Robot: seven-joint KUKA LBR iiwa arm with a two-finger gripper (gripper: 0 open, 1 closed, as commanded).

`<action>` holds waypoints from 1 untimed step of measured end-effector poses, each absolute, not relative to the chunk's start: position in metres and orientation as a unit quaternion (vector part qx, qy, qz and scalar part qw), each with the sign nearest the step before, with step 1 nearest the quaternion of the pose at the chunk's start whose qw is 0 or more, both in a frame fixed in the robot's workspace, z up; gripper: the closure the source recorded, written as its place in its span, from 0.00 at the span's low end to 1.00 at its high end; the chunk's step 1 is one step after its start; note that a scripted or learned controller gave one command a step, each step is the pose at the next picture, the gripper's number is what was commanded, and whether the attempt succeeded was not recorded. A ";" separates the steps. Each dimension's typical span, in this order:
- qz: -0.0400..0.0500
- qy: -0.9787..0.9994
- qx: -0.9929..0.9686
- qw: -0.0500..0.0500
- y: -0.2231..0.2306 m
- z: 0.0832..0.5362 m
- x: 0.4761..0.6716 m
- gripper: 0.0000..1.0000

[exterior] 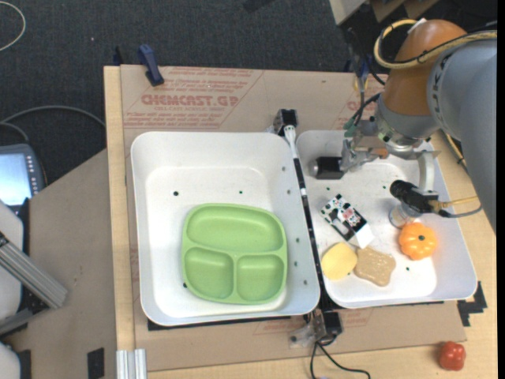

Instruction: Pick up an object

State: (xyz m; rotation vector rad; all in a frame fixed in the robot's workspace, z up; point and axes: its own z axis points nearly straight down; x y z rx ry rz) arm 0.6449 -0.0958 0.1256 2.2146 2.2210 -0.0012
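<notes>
- We look down from one fixed camera above the bench [237, 85], tilted at a slant rather than straight overhead.
- Both white bins sit within our frame: the left bin [150, 212] near the centre, the right bin [454, 279] toward the right side.
- We stand far enough back to take in dark floor [197, 14] beyond the bench.
- The arm [442, 61] enters from our right.

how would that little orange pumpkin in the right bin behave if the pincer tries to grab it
The orange pumpkin looks round and smooth, so it may slip from a two-finger pinch or roll if nudged. Its small size and toy-like look suggest that it is light. It sits near the right bin edge, apart from the toast-shaped piece, so there is probably room for a pinch.
</notes>
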 end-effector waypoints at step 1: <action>0.000 0.708 0.706 0.004 -0.096 0.136 0.645 1.00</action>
